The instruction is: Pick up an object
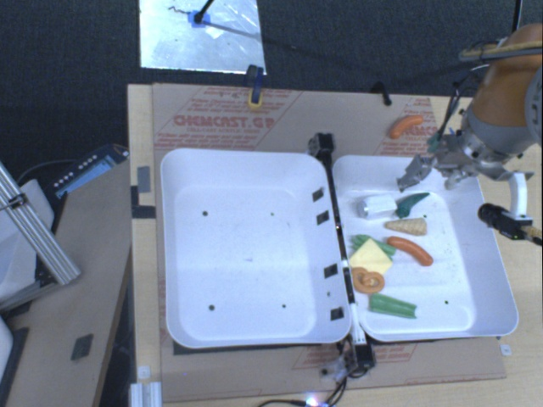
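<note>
Arm: grey w/ orange band, reaches in from view's right; wrist sits over the far-right part of the right bin (501, 312).
Gripper (413, 176): hangs above the bin's far edge, tips near the dark teal piece (413, 201) and the white block (376, 205). Tips look apart from both items, though the slant view hides the height.
Jaw state: cannot tell; tips are small and blurred, no gap readable. Nothing visible between them, so no hold claimed.
Candidate objs: all in the right bin, clustered toward its left-centre. Tan cone (407, 225) just below the teal piece; red sausage (411, 250); yellow wedge (371, 255); orange ring (368, 280) touching the wedge's lower edge; green pod (393, 306) nearest the front.
Left bin (178, 176): no part in this try, judging by arm position.
Stray item: orange sausage (406, 126) lies on the board outside the bins, beyond the far rim.
Risk 1: clutter. Teal piece, white block and cone lie close together; a descent between them could nudge one aside or pinch two at once.
Risk 2: low, flat items. Teal piece looks thin; tips may close over it and slip off.
Risk 3: rim strike. Gripper is near the bin's far wall; an offset descent could clip it.
Risk 4: round items (sausage, cone) could roll out of a pinch if taken off-centre.
</note>
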You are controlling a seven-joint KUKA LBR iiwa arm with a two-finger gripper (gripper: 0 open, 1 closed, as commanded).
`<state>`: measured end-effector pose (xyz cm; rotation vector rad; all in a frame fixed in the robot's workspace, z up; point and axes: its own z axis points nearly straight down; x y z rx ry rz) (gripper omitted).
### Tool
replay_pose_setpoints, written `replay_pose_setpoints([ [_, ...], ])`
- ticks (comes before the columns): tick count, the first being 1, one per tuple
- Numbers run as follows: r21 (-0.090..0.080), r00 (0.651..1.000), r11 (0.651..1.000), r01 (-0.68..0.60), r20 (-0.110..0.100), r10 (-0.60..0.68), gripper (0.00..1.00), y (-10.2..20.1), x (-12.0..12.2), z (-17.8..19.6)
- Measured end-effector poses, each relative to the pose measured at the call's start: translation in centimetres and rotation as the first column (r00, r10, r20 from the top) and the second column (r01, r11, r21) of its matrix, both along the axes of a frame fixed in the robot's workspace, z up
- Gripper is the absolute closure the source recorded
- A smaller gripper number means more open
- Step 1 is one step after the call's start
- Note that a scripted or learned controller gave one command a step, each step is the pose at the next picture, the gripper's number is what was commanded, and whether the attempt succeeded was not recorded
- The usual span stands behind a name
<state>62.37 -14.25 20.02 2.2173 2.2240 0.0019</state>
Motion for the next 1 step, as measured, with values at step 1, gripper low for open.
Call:
replay_pose_setpoints([
  [1,0.001,1.0,1.0,0.003,-0.007,-0.003,0.0,-1.61,-0.9,-10.3],
])
